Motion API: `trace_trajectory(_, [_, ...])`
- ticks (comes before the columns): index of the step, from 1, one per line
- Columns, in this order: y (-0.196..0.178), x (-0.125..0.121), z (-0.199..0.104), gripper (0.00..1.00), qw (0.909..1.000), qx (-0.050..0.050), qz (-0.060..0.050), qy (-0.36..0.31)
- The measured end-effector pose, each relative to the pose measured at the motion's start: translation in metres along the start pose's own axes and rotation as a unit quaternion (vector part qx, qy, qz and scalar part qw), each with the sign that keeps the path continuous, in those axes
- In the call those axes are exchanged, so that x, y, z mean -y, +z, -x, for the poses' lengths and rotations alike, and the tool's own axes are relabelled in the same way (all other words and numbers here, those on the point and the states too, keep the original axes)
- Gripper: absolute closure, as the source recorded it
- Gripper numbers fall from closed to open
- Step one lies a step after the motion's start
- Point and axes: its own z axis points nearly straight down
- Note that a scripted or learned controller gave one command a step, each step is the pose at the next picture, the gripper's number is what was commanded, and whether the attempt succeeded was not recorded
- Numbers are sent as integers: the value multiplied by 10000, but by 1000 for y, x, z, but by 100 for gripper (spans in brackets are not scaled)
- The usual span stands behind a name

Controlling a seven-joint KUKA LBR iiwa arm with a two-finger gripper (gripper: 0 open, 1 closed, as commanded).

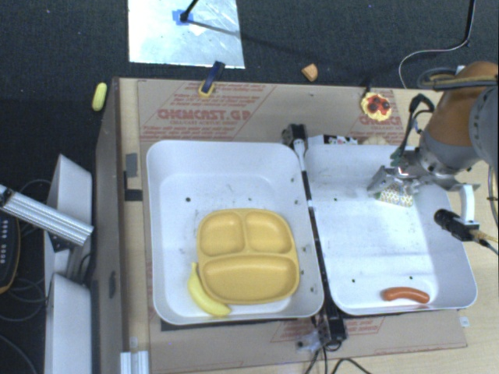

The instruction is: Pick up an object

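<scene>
Gripper (pixel 394 184) hovers low over the right bin (pixel 343 287), near its far edge; whether it is parted, closed or clamped on anything cannot be told. Judged step: reaching for a pick. A sausage (pixel 405 294) lies near that bin's front edge (the likeliest target), so the arm would need to travel forward and descend. Red lettering on the cardboard (pixel 203 107) beyond the bins reads roughly "CHEMCAST".
</scene>
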Motion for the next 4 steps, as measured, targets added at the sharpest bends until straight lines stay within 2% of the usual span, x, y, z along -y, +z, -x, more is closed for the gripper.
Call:
trace_trajectory(1, [-16, 7, -5, 0, 10000, -2, 10, 2])
trace_trajectory(2, [25, 70, 11, 0, 10000, -5, -3, 6])
trace_trajectory(3, [22, -44, 21, 0, 10000, -9, 12, -4])
trace_trajectory(4, [11, -45, 21, 100, 10000, 7, 38, -29])
